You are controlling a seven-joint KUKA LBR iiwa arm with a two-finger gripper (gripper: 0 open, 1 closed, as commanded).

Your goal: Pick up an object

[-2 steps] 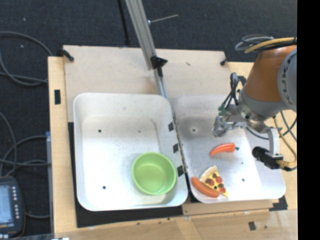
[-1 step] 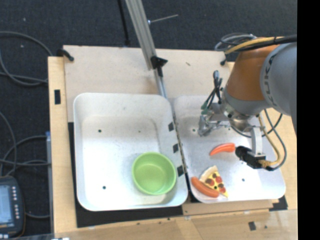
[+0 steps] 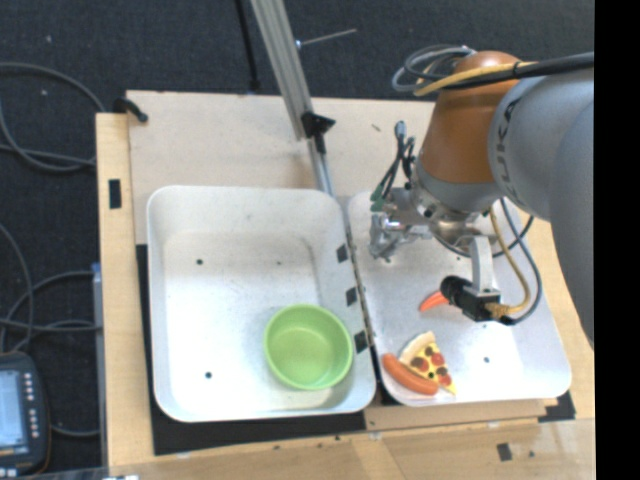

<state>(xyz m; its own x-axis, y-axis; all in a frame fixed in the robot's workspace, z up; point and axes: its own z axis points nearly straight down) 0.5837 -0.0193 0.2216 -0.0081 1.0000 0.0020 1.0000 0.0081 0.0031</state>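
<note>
— Start on the left for me. What's in that bin [image 3: 175, 218]?

— Just a green bowl [image 3: 308, 345], sitting upright near its front right corner, close to the wall where the two bins meet. A slanted metal pole [image 3: 290, 73] comes down from the top and ends near the back of that wall.

— And the right bin [image 3: 520, 358]?

— That's where the arm [image 3: 520, 128] is working. The pincer [image 3: 385, 236] hangs low over the back left part of it, just beside the dividing wall. From here I can't tell how wide it stands, and I see nothing in it.

— So what could it pick up?

— An orange carrot-like piece [image 3: 435, 299] lies mid-bin, next to a black part on the arm's cabling. Toward the front there's a toy pizza slice [image 3: 427, 359] with a toy sausage [image 3: 408, 374] touching its front left edge.

— What might go wrong?

— The pincer looks well apart from all three, so closing where it is would likely catch nothing. It's also near the wall; dropping straight down, it could knock the rim. The pizza slice lies flat, so I'd guess it slips out of a pinch, and the sausage against it may get dragged along.

— Anything in the way?

— The loose cables [image 3: 520, 268] hang near the carrot and may hinder a reach for it.
</note>
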